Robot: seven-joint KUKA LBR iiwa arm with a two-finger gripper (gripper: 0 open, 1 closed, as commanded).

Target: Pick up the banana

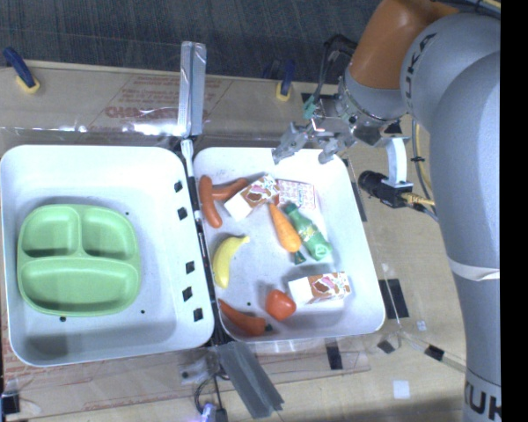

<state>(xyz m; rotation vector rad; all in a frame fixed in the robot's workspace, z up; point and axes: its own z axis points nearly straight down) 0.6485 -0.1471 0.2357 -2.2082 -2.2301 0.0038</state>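
Note:
The yellow banana (pixel 226 259) lies in the left part of the right bin (pixel 356 236), curved, next to the bin's left wall. My gripper (pixel 306 148) hangs over the bin's far edge, well up and to the right of the banana. Its two fingers stand spread with nothing between them.
In the right bin lie a red sausage (pixel 213 199), two small cartons (pixel 262 193) (pixel 319 288), a carrot (pixel 284 226), a green bottle (pixel 309 232), a tomato (pixel 280 304) and a red pepper (pixel 242 319). A green divided plate (pixel 77 258) sits in the left bin (pixel 158 315).

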